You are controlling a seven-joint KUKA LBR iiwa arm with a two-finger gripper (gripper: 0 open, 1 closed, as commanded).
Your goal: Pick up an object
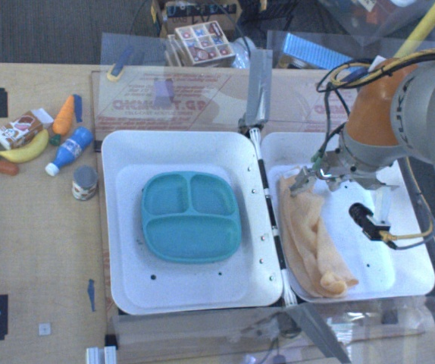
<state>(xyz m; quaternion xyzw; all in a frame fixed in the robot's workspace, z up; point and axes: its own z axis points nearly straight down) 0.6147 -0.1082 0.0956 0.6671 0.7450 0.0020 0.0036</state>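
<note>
the gripper (305,180) sits at the upper end of a crumpled tan cloth (317,241) in the right white bin (418,275); whether it is clenched or released, i cannot tell. a teal divided plastic tray (191,216) lies in the left white bin (119,203). the faint red lettering (161,103) behind the bins is unreadable.

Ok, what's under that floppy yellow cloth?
The cloth lies on the floor of the right-hand white bin. The white floor shows around it; whatever is beneath is covered by its folds. The claw is at its far end.
</note>
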